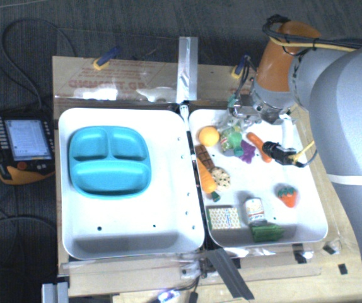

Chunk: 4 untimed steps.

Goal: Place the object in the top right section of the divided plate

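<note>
camera view: smooth blue divided plate [110, 160]

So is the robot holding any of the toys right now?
I can't tell. The gripper is down among the toys at the back of the right bin, right by a green toy, but the hold itself is hidden.

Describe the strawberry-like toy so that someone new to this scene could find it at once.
Start at the right-hand white bin, the one crowded with small toys. Look toward its right wall, about halfway down: the small red toy with a green top lies alone there. Its neighbours are a white jar and a dark green block.
</note>
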Tool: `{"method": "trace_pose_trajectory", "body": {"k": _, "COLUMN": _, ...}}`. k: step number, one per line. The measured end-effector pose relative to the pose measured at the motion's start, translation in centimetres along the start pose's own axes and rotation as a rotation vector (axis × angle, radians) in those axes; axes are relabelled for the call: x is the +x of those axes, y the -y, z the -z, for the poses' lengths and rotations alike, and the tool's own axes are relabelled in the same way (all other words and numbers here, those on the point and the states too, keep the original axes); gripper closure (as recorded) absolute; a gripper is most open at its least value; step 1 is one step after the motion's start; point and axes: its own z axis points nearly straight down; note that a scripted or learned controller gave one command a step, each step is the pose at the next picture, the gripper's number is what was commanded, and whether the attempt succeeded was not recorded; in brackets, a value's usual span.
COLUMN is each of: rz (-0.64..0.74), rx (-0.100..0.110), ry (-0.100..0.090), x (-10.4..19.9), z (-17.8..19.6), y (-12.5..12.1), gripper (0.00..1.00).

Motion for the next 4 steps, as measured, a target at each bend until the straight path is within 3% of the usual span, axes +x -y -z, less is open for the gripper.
{"method": "trace_pose_trajectory", "body": {"k": 1, "rz": 0.088, "rx": 0.001, "ry": 0.008, "x": -0.1, "z": -0.2, "y": -0.6, "gripper": 1.00}}
{"method": "trace_pose_trajectory", "body": {"k": 2, "rz": 0.273, "rx": -0.003, "ry": 0.010, "x": -0.4, "z": -0.3, "y": -0.6, "gripper": 1.00}}
{"method": "trace_pose_trajectory", "body": {"k": 3, "rz": 0.587, "rx": -0.002, "ry": 0.011, "x": -1.0, "z": -0.2, "y": -0.6, "gripper": 1.00}}
{"method": "trace_pose_trajectory", "body": {"k": 4, "rz": 0.535, "rx": 0.029, "ry": -0.021, "x": 11.0, "z": 6.4, "y": 0.3, "gripper": 1.00}}
